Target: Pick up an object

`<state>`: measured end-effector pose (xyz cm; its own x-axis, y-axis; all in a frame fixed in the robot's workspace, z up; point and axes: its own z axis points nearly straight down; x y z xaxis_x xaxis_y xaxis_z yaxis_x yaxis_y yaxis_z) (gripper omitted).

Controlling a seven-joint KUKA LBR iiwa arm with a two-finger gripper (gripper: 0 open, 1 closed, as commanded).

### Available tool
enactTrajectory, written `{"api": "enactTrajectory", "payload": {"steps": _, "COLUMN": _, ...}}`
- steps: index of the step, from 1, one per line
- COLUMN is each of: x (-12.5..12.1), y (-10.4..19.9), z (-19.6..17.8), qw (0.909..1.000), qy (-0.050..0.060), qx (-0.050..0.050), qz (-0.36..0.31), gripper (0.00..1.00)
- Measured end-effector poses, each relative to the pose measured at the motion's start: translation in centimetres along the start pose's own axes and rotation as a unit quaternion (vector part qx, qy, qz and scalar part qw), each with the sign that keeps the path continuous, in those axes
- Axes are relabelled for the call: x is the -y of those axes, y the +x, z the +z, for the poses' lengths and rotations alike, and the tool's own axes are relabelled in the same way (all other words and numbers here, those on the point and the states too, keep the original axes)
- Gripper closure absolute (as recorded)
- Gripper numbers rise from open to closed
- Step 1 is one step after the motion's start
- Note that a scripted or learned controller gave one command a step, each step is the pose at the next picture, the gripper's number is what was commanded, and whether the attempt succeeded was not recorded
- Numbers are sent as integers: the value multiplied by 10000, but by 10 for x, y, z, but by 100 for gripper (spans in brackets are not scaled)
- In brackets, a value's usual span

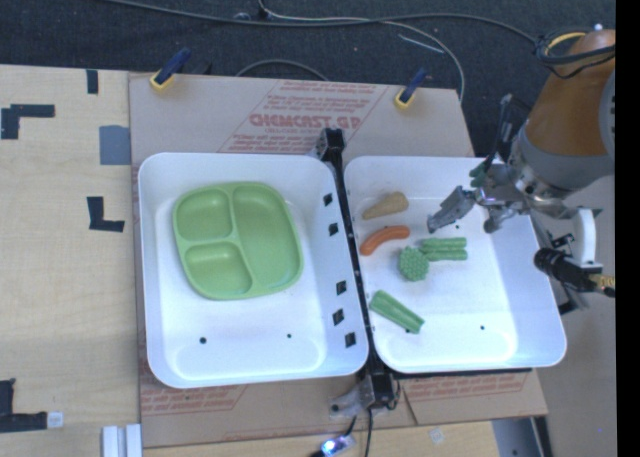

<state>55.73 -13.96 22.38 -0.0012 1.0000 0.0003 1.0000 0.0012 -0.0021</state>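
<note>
Bench [60, 275] under cardboard sheet [300, 115], two bins [160, 345]

even bright light, soft shadows, slightly blurry, low-res

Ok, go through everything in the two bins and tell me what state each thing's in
Green divided plate: flat in the left bin, compartments bare.
Tan piece: lying loose in the right bin.
Orange piece: lying loose.
Broccoli: on its side.
Green bean pod: lying flat.
Gripper: above the right bin, holding nothing.

- Tan potato-like piece [385, 206] — lying flat, left of the end effector [470, 213].
- Orange carrot [384, 238] — below it.
- Green broccoli [430, 256] — just under the end effector.
- Green pod [396, 311] — farthest below.
</note>
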Motion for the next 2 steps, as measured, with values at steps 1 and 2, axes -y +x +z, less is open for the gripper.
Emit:
{"api": "enactTrajectory", "payload": {"steps": 1, "x": -1, "y": 0, "z": 43, "qw": 10000, "qy": 15, "qx": 3, "qz": 1, "gripper": 0}}
{"api": "enactTrajectory", "payload": {"steps": 2, "x": 6, "y": -8, "z": 99, "qw": 10000, "qy": 18, "qx": 0, "qz": 6, "gripper": 0}}
